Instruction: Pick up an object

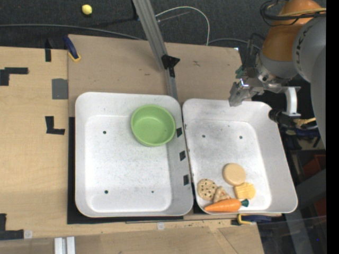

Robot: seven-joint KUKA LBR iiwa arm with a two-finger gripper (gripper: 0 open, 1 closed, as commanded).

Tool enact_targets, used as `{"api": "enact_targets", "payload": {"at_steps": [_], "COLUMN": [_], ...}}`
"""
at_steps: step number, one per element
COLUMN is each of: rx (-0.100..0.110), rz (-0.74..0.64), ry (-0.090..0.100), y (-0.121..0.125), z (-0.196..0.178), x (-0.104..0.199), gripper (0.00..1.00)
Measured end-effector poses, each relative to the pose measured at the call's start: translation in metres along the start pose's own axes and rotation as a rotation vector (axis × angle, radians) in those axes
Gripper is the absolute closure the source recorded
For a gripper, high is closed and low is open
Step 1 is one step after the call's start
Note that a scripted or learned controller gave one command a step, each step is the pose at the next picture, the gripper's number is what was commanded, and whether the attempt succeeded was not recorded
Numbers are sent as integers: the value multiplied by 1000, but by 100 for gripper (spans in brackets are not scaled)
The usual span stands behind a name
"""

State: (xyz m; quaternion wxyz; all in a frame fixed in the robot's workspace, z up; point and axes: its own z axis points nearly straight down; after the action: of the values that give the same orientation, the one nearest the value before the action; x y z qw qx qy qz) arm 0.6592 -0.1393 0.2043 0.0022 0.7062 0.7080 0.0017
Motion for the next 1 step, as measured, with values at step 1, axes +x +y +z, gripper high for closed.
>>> {"api": "enact_targets", "payload": {"at_steps": [1], "rx": [6], "rz": [1], "ry": [1], "y": [0], "z": [-5], "x": [1], "gripper": [100]}}
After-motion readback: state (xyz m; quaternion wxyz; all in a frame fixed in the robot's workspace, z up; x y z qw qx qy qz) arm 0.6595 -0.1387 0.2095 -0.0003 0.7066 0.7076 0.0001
